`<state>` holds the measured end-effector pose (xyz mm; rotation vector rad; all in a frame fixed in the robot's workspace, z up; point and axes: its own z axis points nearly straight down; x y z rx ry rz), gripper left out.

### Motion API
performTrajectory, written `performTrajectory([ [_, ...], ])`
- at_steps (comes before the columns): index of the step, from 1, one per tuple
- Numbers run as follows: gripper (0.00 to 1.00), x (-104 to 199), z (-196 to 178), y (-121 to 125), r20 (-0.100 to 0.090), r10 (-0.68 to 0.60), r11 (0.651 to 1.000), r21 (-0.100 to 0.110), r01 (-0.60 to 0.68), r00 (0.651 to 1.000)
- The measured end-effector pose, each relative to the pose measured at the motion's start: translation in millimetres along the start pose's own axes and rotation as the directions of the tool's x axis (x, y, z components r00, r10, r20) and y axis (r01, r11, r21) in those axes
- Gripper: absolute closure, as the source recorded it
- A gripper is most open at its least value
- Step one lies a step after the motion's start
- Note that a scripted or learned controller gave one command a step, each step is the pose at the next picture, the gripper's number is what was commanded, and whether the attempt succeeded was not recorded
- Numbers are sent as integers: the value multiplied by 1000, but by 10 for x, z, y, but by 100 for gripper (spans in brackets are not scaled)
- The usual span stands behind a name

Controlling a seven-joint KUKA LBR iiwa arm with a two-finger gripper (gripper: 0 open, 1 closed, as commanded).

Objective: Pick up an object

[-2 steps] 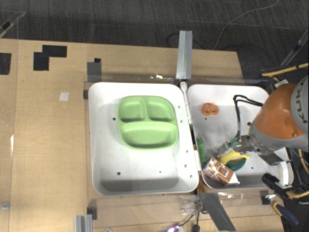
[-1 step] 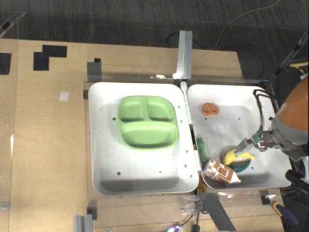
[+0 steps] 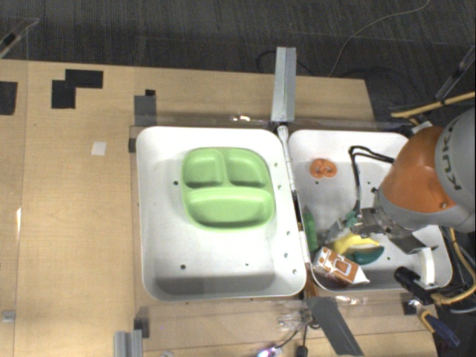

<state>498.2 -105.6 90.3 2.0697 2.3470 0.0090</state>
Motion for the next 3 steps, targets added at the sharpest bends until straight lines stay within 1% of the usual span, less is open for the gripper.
performTrajectory([
  [1,0,-69,-261,741,-4,33,999,11,-33,999],
  [2,0,557,-926,966,-5,-13,1000,10,13,1000],
  [3,0,347,-924,1098,-5,-138,990,9,139,990],
])
